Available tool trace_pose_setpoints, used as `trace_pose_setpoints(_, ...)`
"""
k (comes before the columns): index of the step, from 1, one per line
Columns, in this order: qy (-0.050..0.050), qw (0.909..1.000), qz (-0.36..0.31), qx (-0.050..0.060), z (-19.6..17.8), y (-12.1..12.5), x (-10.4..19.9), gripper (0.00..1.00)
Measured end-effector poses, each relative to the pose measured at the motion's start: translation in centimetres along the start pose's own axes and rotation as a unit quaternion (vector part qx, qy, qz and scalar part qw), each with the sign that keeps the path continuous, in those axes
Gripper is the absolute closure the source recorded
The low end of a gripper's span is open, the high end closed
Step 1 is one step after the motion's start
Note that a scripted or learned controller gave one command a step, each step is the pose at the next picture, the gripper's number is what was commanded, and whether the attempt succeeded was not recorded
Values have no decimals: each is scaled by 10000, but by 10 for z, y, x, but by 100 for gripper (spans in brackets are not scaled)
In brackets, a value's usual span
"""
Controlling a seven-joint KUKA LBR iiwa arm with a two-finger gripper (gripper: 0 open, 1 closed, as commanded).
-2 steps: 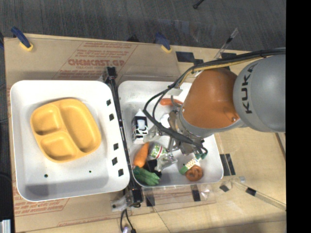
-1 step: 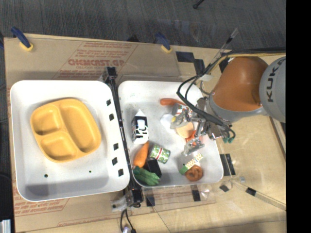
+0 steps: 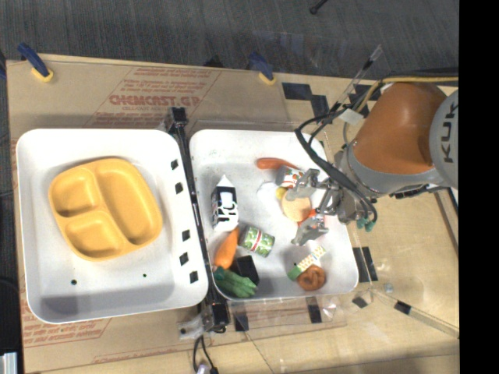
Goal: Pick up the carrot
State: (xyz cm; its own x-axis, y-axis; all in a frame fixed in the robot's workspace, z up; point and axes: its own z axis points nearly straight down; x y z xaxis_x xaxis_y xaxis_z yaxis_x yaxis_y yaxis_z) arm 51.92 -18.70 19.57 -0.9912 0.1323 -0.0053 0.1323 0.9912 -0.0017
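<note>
Carrot (image 3: 227,248) lies in the right bin (image 3: 204,150), low on its left side, orange body slanting up to the right with its green top (image 3: 235,284) at the lower end, near the bin's front wall. Starting from the left: the left bin (image 3: 31,232) holds a yellow tray (image 3: 105,206) with three compartments, sitting toward the bin's upper left. Across the divider, a black-and-white carton (image 3: 224,205) stands just above the carrot, and a green can (image 3: 257,241) lies on its side just right of the carrot's upper end. A small black block (image 3: 248,268) sits touching the carrot's lower half. Further right, a red sausage (image 3: 273,163) lies near the bin's back, and an orange-brown toy (image 3: 310,276) with a green bit rests near the front right corner. The claw (image 3: 312,207) hangs over the right-middle of the bin, well apart from the carrot, its fingers spread with nothing between them, a pale round piece (image 3: 294,208) lying just beside them. The arm (image 3: 394,135) reaches in from the right over the surface (image 3: 132,92).
</note>
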Motion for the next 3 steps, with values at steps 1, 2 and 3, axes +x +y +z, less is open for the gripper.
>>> trace_pose_setpoints(1, 8, 9990, -439, -11, 104, 16, 27, 0)
trace_pose_setpoints(2, 6, 9930, -1179, -13, 41, 46, 48, 0)
trace_pose_setpoints(3, 9, 9997, -261, -4, 32, 18, 1, 0)
